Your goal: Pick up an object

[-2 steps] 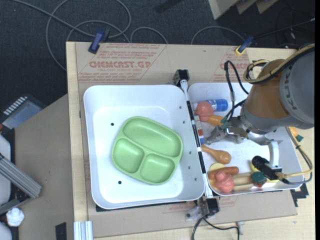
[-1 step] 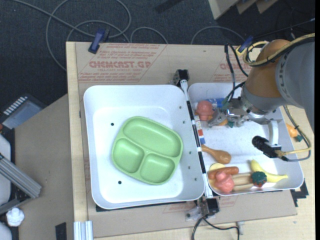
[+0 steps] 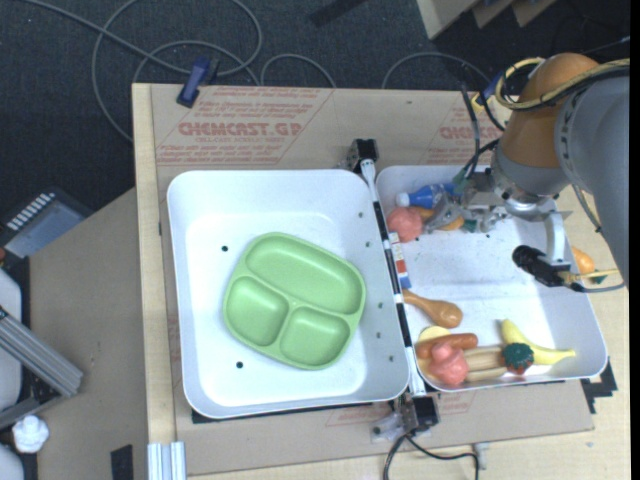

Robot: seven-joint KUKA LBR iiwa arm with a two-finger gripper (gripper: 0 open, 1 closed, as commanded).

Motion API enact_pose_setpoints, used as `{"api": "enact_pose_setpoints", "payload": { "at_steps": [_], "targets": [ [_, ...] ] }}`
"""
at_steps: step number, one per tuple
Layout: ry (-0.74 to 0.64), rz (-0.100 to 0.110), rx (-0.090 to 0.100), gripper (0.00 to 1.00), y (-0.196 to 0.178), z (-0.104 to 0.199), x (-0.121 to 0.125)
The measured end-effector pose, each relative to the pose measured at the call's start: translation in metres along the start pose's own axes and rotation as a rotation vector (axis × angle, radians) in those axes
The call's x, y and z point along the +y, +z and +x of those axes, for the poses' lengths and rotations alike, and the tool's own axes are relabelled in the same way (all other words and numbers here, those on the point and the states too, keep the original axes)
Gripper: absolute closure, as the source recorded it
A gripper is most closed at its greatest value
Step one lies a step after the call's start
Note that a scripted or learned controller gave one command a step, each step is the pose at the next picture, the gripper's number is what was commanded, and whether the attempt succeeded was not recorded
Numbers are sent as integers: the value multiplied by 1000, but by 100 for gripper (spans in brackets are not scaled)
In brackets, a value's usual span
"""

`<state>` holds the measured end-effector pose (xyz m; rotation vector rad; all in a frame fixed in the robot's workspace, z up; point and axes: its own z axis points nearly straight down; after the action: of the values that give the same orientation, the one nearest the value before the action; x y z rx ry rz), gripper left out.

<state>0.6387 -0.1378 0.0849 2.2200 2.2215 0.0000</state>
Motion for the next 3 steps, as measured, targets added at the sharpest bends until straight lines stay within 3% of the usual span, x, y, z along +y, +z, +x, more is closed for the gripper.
{"api": "enact_pose_setpoints", "payload": {
  "at_steps": [1, 2, 3],
  "targets": [
    [3, 3, 0, 0, 1, -34, -104],
    [-1, -1, 1, 0, -14, -25, -32],
    [0, 4, 3, 0, -22, -85, -108]
  ]
}}
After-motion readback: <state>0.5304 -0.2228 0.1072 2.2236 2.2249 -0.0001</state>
